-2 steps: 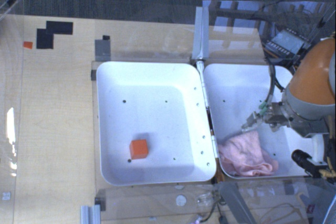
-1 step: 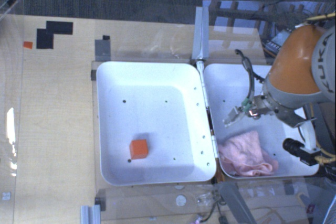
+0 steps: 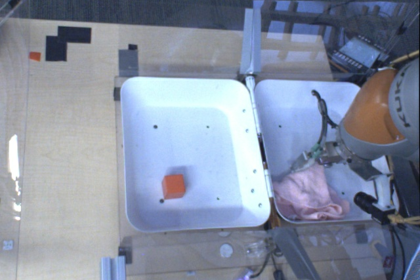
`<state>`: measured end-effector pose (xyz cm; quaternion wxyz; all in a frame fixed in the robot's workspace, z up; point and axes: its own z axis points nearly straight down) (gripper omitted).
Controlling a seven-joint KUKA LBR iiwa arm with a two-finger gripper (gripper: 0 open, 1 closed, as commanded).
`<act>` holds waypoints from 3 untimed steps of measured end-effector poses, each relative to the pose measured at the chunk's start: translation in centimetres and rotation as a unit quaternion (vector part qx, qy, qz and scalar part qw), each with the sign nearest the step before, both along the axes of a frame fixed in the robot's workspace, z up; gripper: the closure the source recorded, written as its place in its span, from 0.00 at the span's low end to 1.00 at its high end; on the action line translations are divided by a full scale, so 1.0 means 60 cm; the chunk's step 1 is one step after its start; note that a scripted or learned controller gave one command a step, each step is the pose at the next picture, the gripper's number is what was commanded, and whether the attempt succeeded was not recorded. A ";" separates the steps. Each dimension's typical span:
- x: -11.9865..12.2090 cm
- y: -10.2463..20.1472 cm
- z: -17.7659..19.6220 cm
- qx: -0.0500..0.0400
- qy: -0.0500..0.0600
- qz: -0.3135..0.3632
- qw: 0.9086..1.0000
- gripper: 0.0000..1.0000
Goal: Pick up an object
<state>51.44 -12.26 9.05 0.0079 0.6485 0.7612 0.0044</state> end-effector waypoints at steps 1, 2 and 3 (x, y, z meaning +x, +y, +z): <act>-0.036 0.035 0.001 -0.001 -0.002 0.003 1.000 0.00; 0.092 0.031 -0.001 0.003 0.001 -0.131 0.991 0.00; -0.039 -0.080 0.000 0.002 0.003 -0.137 0.991 0.00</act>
